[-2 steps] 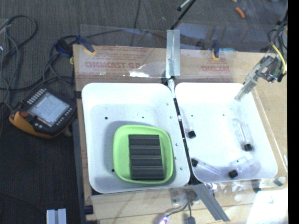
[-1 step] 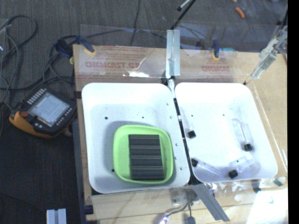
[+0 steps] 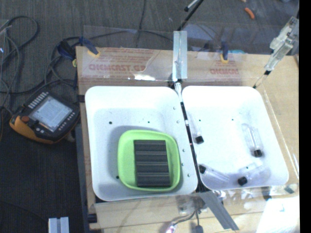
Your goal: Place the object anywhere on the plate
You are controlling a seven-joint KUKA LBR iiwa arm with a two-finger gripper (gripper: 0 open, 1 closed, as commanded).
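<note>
Since the dark ridged block (image 3: 152, 163) already sits on the green plate (image 3: 123, 152), I'd just park the gripper (image 3: 282, 45) (open or closed, can't tell) well clear.

We see the gripper (image 3: 268, 71) at upper right of frame, hanging above & just past the far right corner of the bench. It's a pale, translucent-looking assembly (image 3: 283, 41) slanting down-left from the top right edge, narrowing to a thin dark tip. Can't tell finger state at this res. Nothing visibly held. Arm body mostly cut off by frame edge.
</note>
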